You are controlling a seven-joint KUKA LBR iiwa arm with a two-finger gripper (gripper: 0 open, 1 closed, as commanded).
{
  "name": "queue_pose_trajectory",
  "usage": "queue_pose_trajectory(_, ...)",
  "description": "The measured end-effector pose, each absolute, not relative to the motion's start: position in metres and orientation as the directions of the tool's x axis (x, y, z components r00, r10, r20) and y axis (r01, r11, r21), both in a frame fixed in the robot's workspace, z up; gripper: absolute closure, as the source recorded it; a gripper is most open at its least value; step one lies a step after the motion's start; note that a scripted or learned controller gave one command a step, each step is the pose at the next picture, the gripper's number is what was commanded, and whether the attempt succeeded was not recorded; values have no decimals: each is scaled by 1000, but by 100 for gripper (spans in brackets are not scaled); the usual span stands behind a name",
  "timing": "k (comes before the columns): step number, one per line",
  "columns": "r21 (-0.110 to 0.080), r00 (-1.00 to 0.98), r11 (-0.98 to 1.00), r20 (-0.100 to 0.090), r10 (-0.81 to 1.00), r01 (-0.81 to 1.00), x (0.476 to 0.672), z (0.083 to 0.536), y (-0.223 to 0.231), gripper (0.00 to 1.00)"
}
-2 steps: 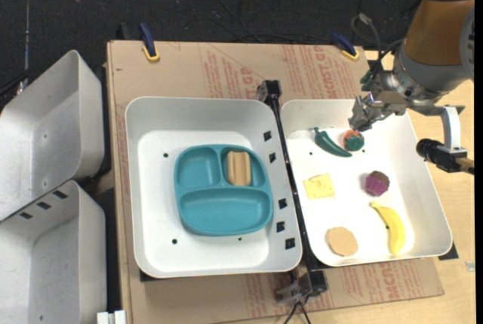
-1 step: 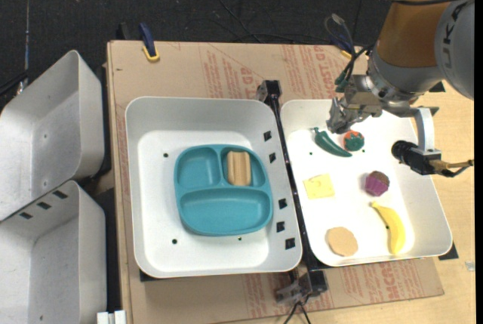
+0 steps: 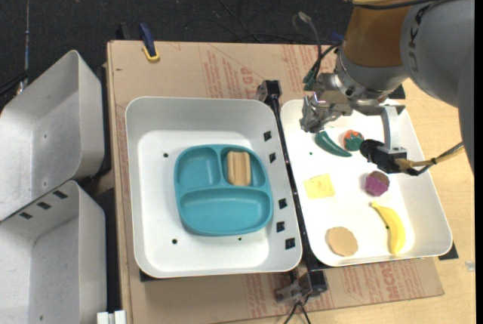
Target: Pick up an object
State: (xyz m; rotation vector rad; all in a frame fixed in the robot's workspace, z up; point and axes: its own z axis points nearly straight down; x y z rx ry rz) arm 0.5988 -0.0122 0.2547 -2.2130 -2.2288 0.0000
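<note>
- Jaws [image 3: 315, 121] hang over right bin's [image 3: 434, 224] far-left corner; can't tell if open or shut.
- Nearest obj: green curved piece [image 3: 333, 144], just below-right of jaws, long axis running diagonal toward bin centre.
- Banana [image 3: 391, 227] & cookie [image 3: 342, 241] sit well apart, near edge.

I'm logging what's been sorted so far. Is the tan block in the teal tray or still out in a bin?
In the tray. The tan block lies inside the upper right compartment of the teal tray, which sits in the left bin.
</note>
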Motion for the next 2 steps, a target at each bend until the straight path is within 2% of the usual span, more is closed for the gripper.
queue_pose_trajectory(1,-3,-8,8,2,1000,1000,589,237,47,100)
queue_pose_trajectory(2,1,-7,7,1,1000,1000,585,243,98,100)
